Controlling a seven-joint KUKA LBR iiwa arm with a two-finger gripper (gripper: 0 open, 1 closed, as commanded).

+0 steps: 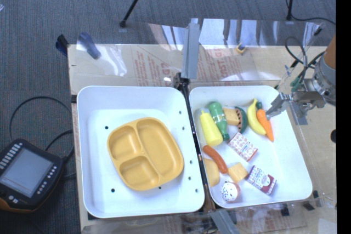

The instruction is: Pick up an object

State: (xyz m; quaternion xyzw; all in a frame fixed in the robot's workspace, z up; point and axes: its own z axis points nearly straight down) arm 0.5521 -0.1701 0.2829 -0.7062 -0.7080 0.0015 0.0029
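Overhead slanted view of the desk [137, 63] carrying two shallow white bins side by side. The left bin [93, 118] occupies the lower left centre of the frame and holds a yellow divided plate [145, 153] with three compartments, lying flat and slightly rotated. The right bin [290, 161] occupies the lower right centre and holds the toy foods. Along its upper part, from left to right: a yellow bottle [210, 128], a green bottle [219, 118] touching it, a cheese wedge [232, 116], a banana [253, 116], and a carrot [265, 124] just beside the banana. Below these lie a small carton [242, 146], a sausage [215, 158] set diagonally, a yellow block [237, 172], a second small carton [261, 180], and a white egg-like piece with red spots [230, 191] near the bin's lower edge. A rounded orange-yellow item [211, 171] rests against the bin's left wall.

The arm enters at the right edge of the frame, and its pincer [285, 101] hangs over the upper right part of the right bin, its tip close to the top of the carrot. Whether the pincer is open or closed cannot be told at this angle; no object is seen between its fingers. A handheld control pendant [24, 172] lies on the carpet at the lower left.
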